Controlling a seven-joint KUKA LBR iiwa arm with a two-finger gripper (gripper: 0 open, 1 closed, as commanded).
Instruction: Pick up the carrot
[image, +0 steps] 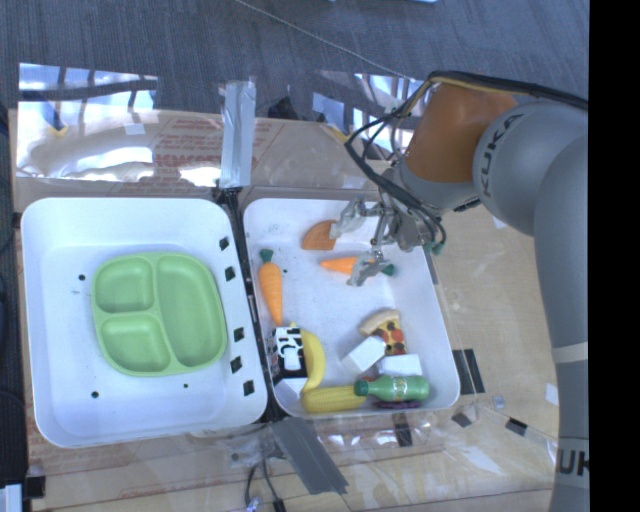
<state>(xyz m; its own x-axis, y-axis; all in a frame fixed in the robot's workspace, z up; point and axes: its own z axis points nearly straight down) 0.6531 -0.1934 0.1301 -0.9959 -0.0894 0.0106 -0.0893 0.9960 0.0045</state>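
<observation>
Surface (500, 290): tan board, foil strip at rear. Tool (372, 262) over right bin (432, 320); finger state: cannot tell. Small carrot (340, 265) touching tool's left side. Larger carrot (270, 287) farther left. Green tray (158, 312) in left bin (50, 300).

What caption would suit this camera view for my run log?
Gripper hovers at a small carrot in the right bin; a larger carrot lies by its left wall.

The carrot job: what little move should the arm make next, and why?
Probably a short drop straight down. The gripper sits right by the small carrot in the right bin, its fingers look spread, and nothing is between them yet. A larger carrot lies further left.
</observation>
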